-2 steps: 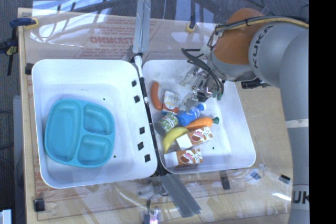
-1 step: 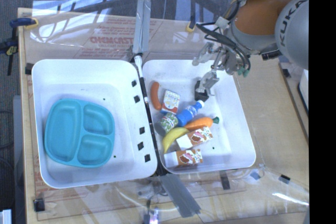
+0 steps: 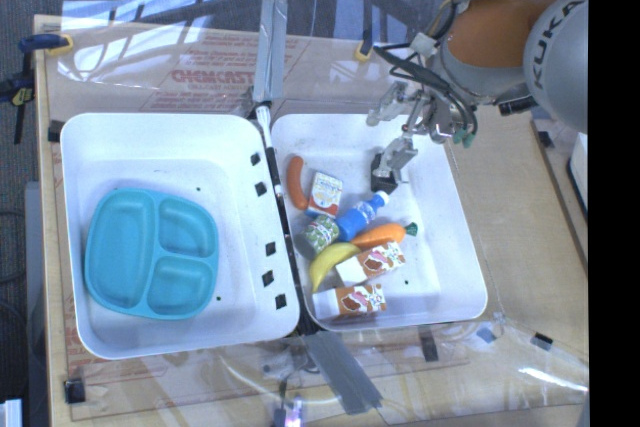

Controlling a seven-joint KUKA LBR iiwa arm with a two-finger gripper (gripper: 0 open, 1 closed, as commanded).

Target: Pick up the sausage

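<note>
1 sausage (image 3: 297, 182), reddish-brown, lies near the right bin's (image 3: 455, 215) left wall, beside a small carton (image 3: 325, 192). Likely light, smooth, slightly soft and prone to roll; best pinched across its middle. Gripper (image 3: 388, 170) hovers toward the bin's far edge, holding nothing; finger spread cannot be told.

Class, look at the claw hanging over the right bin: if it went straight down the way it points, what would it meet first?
Most likely bare bin floor. The claw hangs over the upper part of the right bin, right of the sausage and above the blue bottle. Depth is hard to judge from one slanted view.
</note>
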